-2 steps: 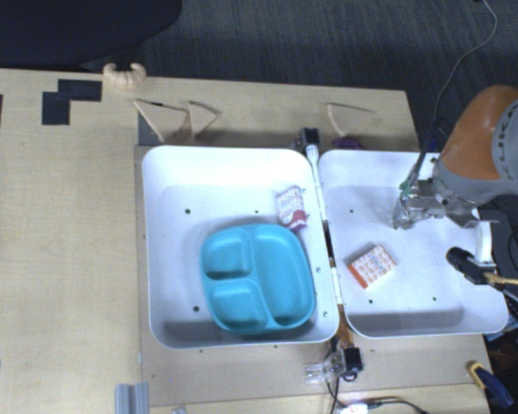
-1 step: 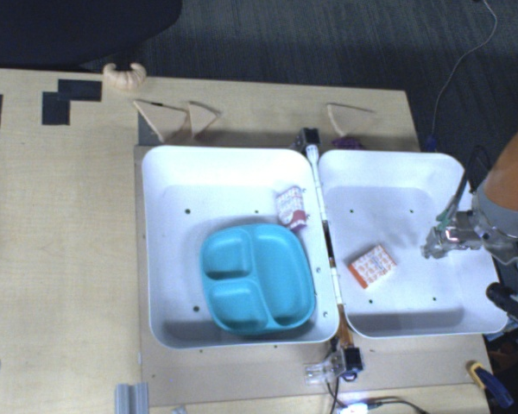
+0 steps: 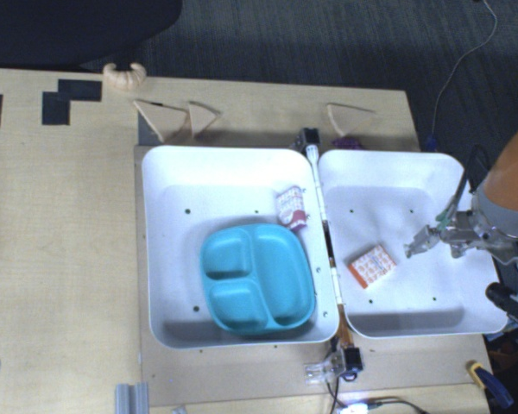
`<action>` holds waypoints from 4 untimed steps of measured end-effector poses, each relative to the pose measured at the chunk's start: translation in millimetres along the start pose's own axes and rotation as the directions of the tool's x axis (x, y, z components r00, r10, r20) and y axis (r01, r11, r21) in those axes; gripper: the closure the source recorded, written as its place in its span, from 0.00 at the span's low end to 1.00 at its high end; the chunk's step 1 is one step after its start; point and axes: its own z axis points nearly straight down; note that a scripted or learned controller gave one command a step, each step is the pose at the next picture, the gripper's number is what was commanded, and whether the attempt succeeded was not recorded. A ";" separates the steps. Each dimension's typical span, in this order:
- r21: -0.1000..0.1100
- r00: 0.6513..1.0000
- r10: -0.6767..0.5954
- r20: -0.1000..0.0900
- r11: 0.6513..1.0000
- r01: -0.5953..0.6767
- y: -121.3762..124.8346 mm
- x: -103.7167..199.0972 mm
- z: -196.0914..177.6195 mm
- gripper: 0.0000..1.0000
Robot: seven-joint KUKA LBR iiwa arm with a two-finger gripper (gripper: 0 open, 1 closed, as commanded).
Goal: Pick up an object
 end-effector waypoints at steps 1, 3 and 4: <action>-0.007 1.000 0.000 0.002 1.000 0.000 -34.7 4.3 41.3 0.00; -0.004 1.000 -0.001 0.001 1.000 0.001 33.8 32.1 41.7 0.00; 0.000 1.000 0.000 0.000 1.000 0.000 -21.4 45.3 16.5 0.00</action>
